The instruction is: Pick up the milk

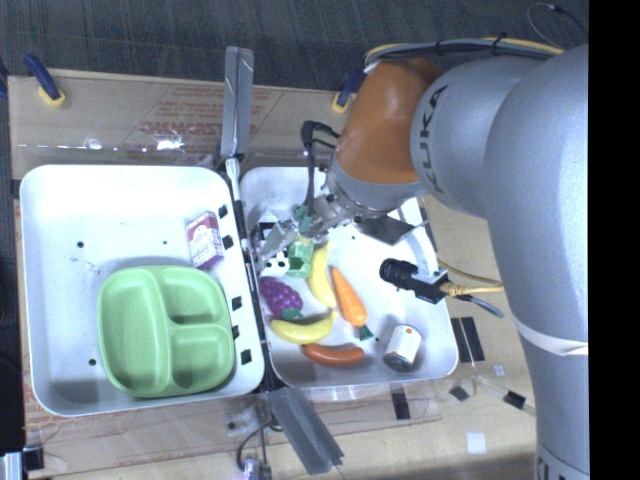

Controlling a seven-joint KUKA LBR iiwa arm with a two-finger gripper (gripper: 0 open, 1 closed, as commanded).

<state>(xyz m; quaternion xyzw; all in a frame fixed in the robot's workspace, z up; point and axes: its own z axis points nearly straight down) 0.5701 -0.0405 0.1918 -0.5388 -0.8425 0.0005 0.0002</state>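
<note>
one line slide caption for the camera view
KUKA arm's hand lowered into the right bin over toy food; green tray in the left bin.

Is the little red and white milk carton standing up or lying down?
Lying down. The milk carton rests flat on its side in the left bin, just above the green tray, with its long printed face showing.

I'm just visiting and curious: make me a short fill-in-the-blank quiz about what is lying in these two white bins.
1. The green tray has ____ compartments.
2. The carrot lies in the ____ bin.
3. The grapes are ____ in colour.
4. The gripper hangs over the ____ bin.

Missing words: three; right; purple; right
</note>
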